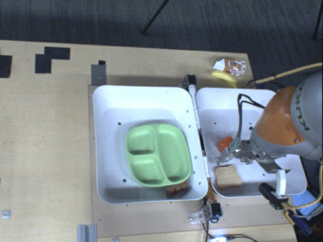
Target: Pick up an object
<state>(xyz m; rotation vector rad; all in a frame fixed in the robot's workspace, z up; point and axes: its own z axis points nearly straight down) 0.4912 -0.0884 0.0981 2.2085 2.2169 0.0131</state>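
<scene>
In the right bin (218, 107) a small red-orange object (225, 143) lies near the left wall, and a tan, bread-like block (228, 176) sits at the front left corner. My gripper (230, 154) hangs low over this bin, between the two, just right of the red-orange object and above the block. The grey wrist with its orange band (278, 122) hides the bin's right half. In the left bin (103, 135) lies a green divided plate (159, 153), with a small brown object (176, 189) at its front edge.
Behind the right bin, on the bench, lie a yellow item (223, 76) and a small white and orange packet (231, 66). A black cable (241, 116) loops from the wrist over the right bin. A rail (196, 117) divides the bins.
</scene>
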